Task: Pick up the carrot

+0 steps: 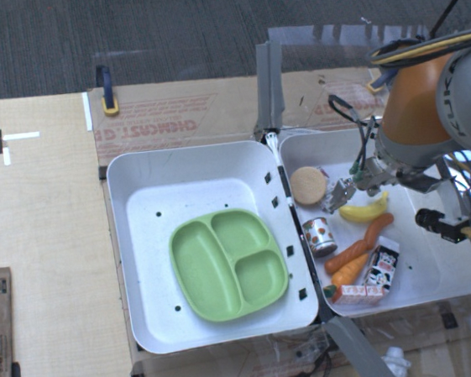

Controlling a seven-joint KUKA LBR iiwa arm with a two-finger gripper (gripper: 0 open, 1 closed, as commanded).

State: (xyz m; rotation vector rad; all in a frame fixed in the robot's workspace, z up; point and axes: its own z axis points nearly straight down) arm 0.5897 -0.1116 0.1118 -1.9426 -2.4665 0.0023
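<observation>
In the camera view, the carrot (344,273), orange and tapered, is seen lying in the right bin (449,282) beside a red sausage-like piece (360,244), below the banana (364,208). The gripper (343,192) is seen above the banana with its fingers apart and nothing between them. A green divided plate (229,264) lies in the left bin (140,236), on a bench (39,248) of pale wood.

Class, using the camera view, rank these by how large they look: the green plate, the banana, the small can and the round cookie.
1. Green plate, by far the largest.
2. Banana.
3. Round cookie and small can: these look much alike in size, so I would not rank one above the other.
</observation>
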